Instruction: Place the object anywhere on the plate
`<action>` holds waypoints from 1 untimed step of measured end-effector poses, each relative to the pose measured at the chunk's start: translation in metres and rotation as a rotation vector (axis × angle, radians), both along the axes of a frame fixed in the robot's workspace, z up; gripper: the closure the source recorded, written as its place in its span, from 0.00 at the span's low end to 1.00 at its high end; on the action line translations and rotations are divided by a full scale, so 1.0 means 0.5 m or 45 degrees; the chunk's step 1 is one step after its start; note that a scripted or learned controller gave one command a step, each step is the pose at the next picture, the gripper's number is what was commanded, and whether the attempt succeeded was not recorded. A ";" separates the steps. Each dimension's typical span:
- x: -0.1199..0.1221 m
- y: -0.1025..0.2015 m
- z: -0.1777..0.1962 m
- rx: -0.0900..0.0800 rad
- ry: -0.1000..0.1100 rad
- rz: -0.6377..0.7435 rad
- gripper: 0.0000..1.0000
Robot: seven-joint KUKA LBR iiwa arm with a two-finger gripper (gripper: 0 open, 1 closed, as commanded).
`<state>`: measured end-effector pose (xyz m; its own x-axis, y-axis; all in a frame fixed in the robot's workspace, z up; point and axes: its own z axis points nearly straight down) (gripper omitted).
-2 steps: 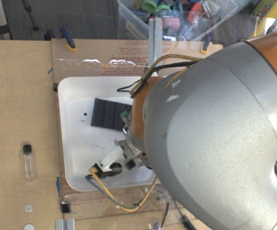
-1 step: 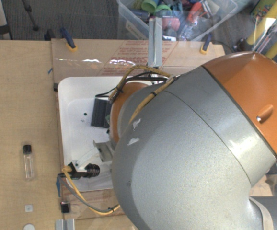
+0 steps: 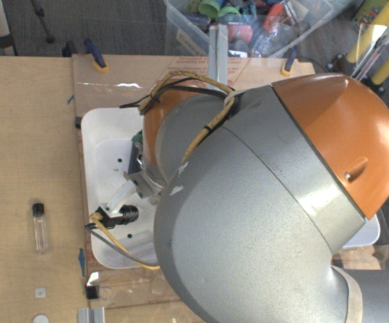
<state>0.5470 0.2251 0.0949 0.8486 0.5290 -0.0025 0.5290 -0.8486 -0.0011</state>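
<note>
My arm (image 3: 268,200), grey with an orange band, bulks over most of the bench and hides the right bin and much of the left one. Its wrist reaches down into the left white bin (image 3: 93,140). The gripper (image 3: 132,184) hangs low over the bin's floor near the left side, with a black cylinder and a yellow cable (image 3: 117,217) just below it. A small green thing (image 3: 137,138) peeks out at the arm's edge. What lies under the arm is hidden.
A small clear vial (image 3: 40,226) lies on the wooden bench left of the bin. A clear box of coloured toys (image 3: 248,9) stands behind the bench. Blue clamps (image 3: 97,56) hold the board at the back left.
</note>
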 end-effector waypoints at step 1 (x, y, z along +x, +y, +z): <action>-0.127 0.002 -0.007 0.005 -0.022 0.405 1.00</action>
<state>0.4837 0.2260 0.0915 0.6404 0.7679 0.0134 0.7679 -0.6405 0.0071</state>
